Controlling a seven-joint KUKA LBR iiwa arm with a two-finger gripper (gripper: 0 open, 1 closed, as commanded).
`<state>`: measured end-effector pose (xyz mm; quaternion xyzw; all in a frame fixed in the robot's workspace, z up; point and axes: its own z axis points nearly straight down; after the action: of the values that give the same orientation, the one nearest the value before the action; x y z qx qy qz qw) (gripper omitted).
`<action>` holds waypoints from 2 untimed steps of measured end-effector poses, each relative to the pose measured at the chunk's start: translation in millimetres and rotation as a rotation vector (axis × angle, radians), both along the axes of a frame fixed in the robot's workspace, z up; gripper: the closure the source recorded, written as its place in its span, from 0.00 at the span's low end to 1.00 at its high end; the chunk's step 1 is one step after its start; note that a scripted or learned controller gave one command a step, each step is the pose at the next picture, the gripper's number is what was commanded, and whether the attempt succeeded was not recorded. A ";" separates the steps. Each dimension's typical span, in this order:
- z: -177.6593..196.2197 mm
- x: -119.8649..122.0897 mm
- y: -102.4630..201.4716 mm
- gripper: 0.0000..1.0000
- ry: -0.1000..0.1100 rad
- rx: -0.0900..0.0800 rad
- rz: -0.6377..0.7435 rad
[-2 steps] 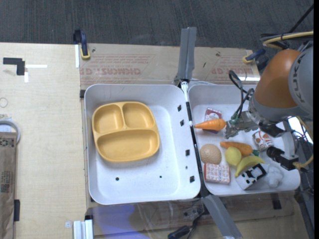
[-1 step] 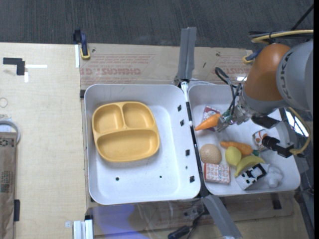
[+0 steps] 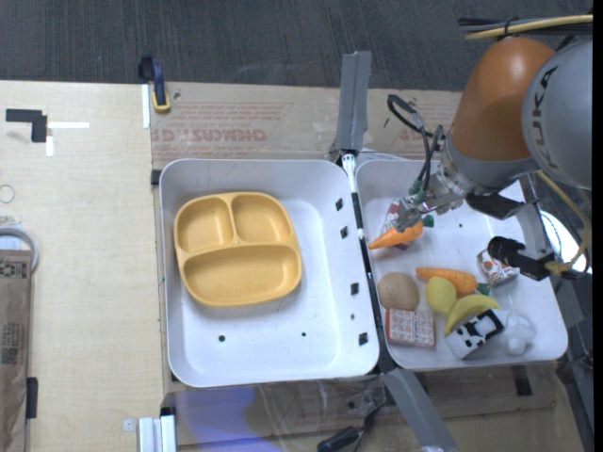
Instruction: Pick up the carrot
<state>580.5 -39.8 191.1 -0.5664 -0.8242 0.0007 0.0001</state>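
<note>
Carrot (image 3: pixel 395 237), camera view: you saw it lying in the right bin (image 3: pixel 541 301), in the upper left part of that bin, close to the wall shared with the left bin (image 3: pixel 172 281). Its pointed end was turned toward that shared wall and its thicker end toward the gripper (image 3: pixel 415 211). The gripper stood just above and to the right of the thicker end, so near that contact or a small gap could not be separated. You could not tell how far the jaws stood apart, nor whether they had hold of anything, because the wrist and cabling hid them from above. The grey arm (image 3: pixel 556 102) entered from the right, its orange band (image 3: pixel 501 88) hanging over the bin's far edge.

Further items lay nearer the front of the right bin. A second long orange piece (image 3: pixel 448 277) lay apart from the carrot, toward the bin's middle. Beside it were a brown rounded item (image 3: pixel 399 290), a yellow-green rounded item (image 3: pixel 440 294) and a banana (image 3: pixel 473 308). A red and white box (image 3: pixel 411 328) and a black and white toy (image 3: pixel 477 332) lay at the front wall. A small can (image 3: pixel 497 268) lay near the right wall.

The left bin held a yellow divided plate (image 3: pixel 237 249), set toward its upper left, with three compartments.
</note>
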 end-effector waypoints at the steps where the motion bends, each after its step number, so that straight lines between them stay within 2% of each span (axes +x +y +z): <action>1: 0.2 -30.4 -2.0 0.00 0.000 0.001 0.262; 2: 1.0 -77.0 -69.9 0.00 0.000 0.001 0.167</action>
<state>503.5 -109.7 192.2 -0.4956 -0.8686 0.0005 0.0005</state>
